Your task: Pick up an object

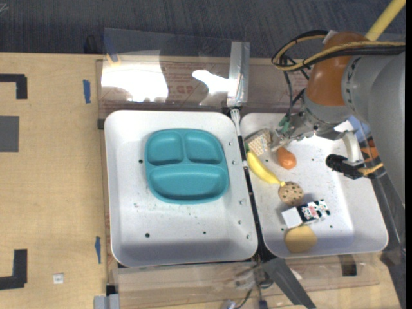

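Now hand just above orange ball.

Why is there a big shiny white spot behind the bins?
In the camera view, light glares off the clear plastic sheet behind the left bin, washing out detail there; the teal divided plate and banana look evenly lit, slightly soft.

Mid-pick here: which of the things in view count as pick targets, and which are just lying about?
Job things, all in the right bin:
gripper
orange ball
banana
cracker
cookie
small box
tan round piece

Lying about:
teal divided plate in the left bin
clear plastic sheet behind the bins
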Tool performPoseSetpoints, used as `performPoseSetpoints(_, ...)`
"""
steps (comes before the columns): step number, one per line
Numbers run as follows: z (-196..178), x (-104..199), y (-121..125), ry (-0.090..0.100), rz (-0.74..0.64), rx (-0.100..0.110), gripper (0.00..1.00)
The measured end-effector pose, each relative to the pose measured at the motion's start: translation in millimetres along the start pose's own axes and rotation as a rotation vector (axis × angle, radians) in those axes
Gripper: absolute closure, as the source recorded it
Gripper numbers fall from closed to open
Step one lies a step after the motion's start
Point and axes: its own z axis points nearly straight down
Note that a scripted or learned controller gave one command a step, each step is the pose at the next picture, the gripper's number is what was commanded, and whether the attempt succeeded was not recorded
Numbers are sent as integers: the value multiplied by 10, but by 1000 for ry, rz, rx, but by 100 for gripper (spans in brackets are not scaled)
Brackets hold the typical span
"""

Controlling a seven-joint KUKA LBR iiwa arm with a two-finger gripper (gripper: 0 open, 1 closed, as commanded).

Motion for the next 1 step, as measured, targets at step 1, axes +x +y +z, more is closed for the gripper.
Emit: performPoseSetpoints(1, -879, 468, -46, 3, 512, 6, 100)
